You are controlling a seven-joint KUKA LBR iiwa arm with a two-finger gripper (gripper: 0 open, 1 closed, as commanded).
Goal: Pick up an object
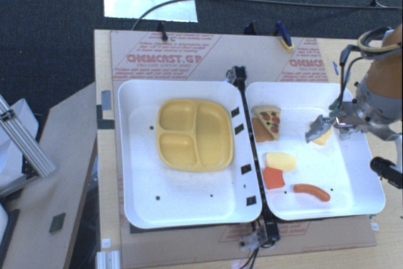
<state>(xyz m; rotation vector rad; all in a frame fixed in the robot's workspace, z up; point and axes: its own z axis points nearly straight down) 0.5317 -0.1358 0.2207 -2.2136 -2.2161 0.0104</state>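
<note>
Camera view looks down at a slant on two white bins, and the gripper point(317, 130) sits over the right bin point(352, 205), reaching in from the right. Its fingers look drawn close together, low over the floor of the bin, with nothing visibly pinched between them. A pale yellow piece point(323, 138) lies touching or just under the fingertips on their near-right side — whether it is actually gripped I cannot tell.

From the gripper, the other candidates lie to the left and toward the camera. The pizza slice point(266, 122) is off to its left, near the divider, its long axis running roughly away from the camera. The yellow block point(281, 161) and the orange-red block point(274, 177) sit nearer the camera and leftward, just beside each other. The sausage point(312, 192) lies almost straight toward the camera from the fingertips, long axis running left to right with a slight tilt.

The yellow divided plate point(194, 134) rests in the left bin point(141, 198), well apart from the gripper.

My judgement: the pale yellow piece is the nearest target — hardly any travel needed.
</note>
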